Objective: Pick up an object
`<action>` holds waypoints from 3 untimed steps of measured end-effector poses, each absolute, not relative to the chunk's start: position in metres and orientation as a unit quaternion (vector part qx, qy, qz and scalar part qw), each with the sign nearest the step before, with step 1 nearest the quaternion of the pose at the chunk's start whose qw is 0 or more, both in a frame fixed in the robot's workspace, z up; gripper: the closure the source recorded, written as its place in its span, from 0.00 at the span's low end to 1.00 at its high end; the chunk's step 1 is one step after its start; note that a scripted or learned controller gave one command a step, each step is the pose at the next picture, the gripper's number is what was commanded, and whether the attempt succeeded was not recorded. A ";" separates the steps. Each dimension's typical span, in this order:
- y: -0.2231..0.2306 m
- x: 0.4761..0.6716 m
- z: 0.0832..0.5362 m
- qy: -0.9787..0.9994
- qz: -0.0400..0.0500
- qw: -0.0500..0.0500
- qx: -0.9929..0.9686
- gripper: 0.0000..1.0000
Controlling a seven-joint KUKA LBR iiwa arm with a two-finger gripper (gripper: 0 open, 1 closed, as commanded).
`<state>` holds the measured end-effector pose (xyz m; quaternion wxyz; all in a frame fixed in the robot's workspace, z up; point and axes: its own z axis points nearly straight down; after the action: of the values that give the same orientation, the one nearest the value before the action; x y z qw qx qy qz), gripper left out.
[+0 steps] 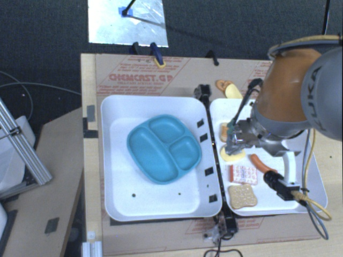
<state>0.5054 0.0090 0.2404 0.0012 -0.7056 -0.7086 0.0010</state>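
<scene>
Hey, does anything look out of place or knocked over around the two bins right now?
Yes. A yellow, banana-like toy and a brown piece lie on the cardboard behind the right bin, outside it, while the other food pieces sit inside. The blue divided plate lies flat in the left bin.

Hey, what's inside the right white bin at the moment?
The right bin holds a toast slice, a red-patterned packet, an orange sausage-like piece and a pale yellow piece below the gripper. The arm covers the bin's upper part.

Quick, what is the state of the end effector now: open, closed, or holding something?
End effector: cannot be told; it sits low in the right bin, above a pale yellow item.
</scene>
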 end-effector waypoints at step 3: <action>0.126 0.486 0.446 -0.710 -0.001 0.000 -0.704 1.00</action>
<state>0.4863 0.1260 0.4458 0.0003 -0.7040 -0.7102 -0.0011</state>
